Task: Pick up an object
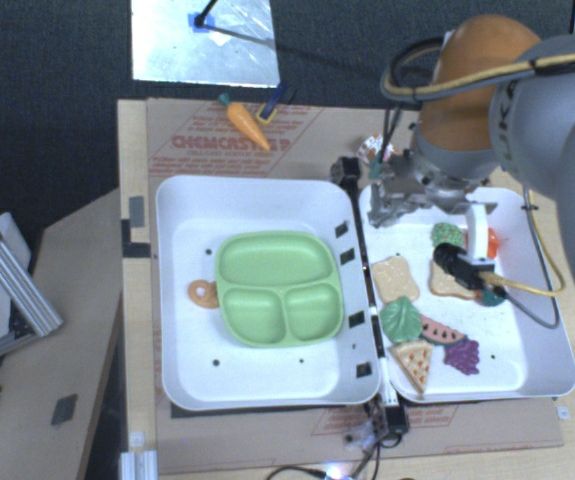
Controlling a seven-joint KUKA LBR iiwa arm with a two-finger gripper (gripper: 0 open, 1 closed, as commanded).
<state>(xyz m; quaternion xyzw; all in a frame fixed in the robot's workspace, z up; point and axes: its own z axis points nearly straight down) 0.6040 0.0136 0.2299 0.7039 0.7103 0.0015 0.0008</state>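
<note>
Because the grey metal two-finger gripper (399, 200) hangs low over the far left corner of the right-hand shallow white plastic bin (542, 368), with its tips lost against the wrist hardware, I cannot tell whether it is parted, closed, or carrying anything. The pickable toys lie nearer the camera: a tan bread slice (394, 278), a green leaf (401, 318), a pizza wedge (413, 364), a watermelon slice (441, 329), purple grapes (464, 354) and a green broccoli piece (447, 234). A descent here would likely meet bare bin floor or the dividing wall. The pieces lie flat and crowded, so fingers may skid off or nudge neighbours. The left-hand bin (177, 298) holds a green compartment tray (278, 286).
</note>
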